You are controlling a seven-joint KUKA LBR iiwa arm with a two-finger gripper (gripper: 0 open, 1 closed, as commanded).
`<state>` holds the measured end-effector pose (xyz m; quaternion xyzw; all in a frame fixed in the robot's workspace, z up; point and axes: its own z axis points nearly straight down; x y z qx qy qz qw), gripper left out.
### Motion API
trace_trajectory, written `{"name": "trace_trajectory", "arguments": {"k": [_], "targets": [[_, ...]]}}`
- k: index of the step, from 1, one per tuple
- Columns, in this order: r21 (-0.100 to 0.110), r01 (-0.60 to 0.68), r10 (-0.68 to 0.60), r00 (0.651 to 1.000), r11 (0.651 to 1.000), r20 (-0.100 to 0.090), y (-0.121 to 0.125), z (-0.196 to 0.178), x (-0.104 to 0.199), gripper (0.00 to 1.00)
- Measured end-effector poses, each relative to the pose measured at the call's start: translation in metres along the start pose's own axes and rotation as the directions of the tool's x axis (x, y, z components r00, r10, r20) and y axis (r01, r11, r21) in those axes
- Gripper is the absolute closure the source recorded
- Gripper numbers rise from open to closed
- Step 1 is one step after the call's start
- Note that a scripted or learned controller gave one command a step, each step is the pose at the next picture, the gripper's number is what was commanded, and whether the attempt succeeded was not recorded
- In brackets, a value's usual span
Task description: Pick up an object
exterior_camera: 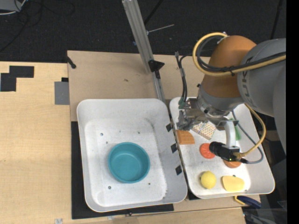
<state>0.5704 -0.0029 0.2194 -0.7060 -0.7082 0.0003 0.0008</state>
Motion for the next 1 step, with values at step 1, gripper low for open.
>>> {"name": "trace_trajectory", "arguments": {"k": [1], "targets": [[0.000,0.001,-0.001,1.000,1.000,0.000,0.0092,0.0032,0.0532,1.00]]}}
